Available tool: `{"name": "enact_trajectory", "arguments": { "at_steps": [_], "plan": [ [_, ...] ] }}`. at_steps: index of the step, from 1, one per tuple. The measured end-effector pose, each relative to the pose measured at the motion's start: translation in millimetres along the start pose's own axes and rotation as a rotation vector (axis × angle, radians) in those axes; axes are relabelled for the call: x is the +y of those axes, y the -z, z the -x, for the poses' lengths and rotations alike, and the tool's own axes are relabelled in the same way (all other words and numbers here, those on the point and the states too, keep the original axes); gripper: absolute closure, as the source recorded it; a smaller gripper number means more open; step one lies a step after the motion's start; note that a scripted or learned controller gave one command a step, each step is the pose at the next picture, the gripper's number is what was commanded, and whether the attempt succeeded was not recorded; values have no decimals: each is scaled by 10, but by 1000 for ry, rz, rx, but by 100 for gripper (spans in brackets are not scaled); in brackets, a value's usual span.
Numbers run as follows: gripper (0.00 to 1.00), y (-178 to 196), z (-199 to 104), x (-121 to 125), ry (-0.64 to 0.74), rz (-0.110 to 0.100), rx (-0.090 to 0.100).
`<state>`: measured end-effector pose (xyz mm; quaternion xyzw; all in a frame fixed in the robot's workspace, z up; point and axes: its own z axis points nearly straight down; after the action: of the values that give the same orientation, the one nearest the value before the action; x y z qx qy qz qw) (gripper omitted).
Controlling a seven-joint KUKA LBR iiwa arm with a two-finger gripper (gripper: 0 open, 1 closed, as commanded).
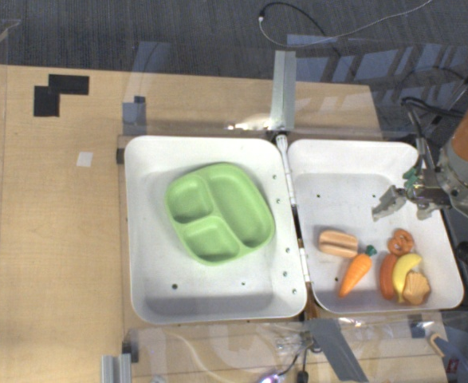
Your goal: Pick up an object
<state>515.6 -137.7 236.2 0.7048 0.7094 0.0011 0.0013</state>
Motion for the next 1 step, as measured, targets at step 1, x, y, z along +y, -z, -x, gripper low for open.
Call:
{"name": "enact_trajectory", "arguments": {
  "at_steps": [1],
  "plan": [
    [0,-1458,200,-104,333,10,-4]
  ]
}}
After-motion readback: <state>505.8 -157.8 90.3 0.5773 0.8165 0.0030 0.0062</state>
